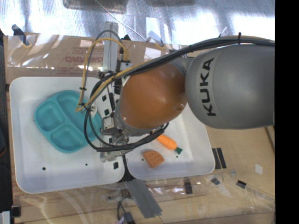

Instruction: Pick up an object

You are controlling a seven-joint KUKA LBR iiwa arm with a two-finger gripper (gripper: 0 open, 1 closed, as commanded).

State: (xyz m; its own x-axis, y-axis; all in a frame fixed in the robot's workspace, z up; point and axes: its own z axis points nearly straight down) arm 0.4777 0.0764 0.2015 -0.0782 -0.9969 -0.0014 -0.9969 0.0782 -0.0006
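I count two white bins: the left bin [28,171] and the right bin [201,148]. The left one has one teal divided plate [58,120]. The right has one toy carrot [167,142] and one waffle-like piece [153,158].

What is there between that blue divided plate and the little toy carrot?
In the camera view, the arm's wrist and gripper hang between the blue divided plate and the toy carrot, over the two white bins' adjoining rims.

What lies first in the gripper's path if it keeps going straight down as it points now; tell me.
Probably the raised rims where the two white bins meet. The gripper hangs just above that seam, beside the teal tray. Depth is hard to judge from this slanted view, so the left bin's floor is possible.
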